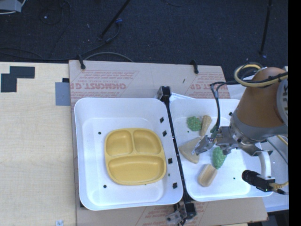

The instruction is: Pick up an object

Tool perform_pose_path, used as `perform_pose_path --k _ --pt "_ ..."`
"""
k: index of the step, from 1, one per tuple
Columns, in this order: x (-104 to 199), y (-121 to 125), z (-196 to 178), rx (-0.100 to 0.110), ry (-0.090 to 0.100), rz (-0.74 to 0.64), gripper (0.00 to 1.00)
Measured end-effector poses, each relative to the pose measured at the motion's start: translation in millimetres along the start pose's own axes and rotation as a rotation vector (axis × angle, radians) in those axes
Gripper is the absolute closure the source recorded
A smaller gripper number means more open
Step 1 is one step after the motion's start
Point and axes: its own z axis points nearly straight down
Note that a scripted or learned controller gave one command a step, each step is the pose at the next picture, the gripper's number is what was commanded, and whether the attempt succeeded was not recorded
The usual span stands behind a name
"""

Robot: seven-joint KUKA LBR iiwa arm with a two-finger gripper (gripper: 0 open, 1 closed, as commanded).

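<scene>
- The gripper (203,147) is low inside the right bin (235,192), near the bin's middle and somewhat toward its left wall; the arm (258,109) reaches in from the right.
- The fingers are spread apart, with nothing visible between them. No object is held.
- The fingertips point toward a tan wedge-shaped piece (189,152), which lies flat on the bin floor beside the left wall. Tips and wedge look touching or just apart; which of the two cannot be told.
- A green bumpy toy (218,158) lies just beside the gripper, toward the bin's near edge, partly under the wrist.
- A tan bread-like piece (207,174) rests flat close to the near edge.
- A second green piece (194,123) and a tan oblong piece (205,124) lie touching each other toward the far edge.
- The left bin (89,121) carries a yellow divided plate (135,155) at its middle, well apart from the gripper.
- Judgement on progress: the approach appears done; closing on an object and lifting it are both outstanding. Every object rests on a bin floor.
- Judgement on target: the wedge is the likeliest candidate, given where the fingertips point.
</scene>
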Motion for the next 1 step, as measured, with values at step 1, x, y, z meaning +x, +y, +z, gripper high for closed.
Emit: perform_pose_path --k 1 --pt "-9.0 -1.7 50.0 0.000 0.000 0.001 0.00"
